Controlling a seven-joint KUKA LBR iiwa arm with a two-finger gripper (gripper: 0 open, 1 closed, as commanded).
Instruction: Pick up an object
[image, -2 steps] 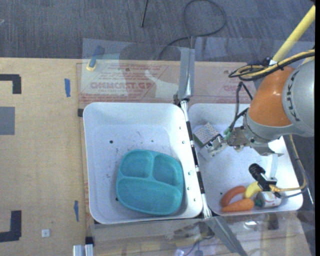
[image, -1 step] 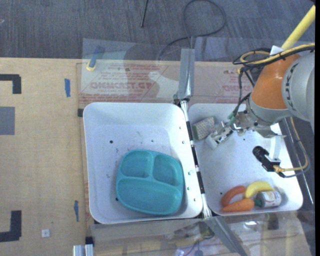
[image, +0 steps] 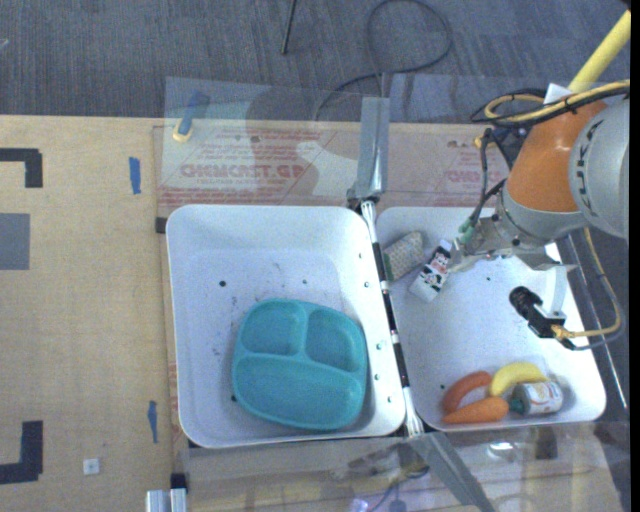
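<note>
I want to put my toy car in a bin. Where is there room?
The middle of the right bin is bare, between the small white box up top and the pile below. The left bin's back strip, above the teal tray, is free too. It is crowded in the right bin's front corner: carrot, banana and can.

Open floor mid right bin (image: 590, 395); toys (image: 505, 392) along near wall.

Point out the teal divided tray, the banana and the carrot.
teal divided tray (image: 300, 365): camera view, on its large front compartment.
banana (image: 517, 375): camera view, on the middle of its curve.
carrot (image: 476, 410): camera view, on its thick body.
</note>
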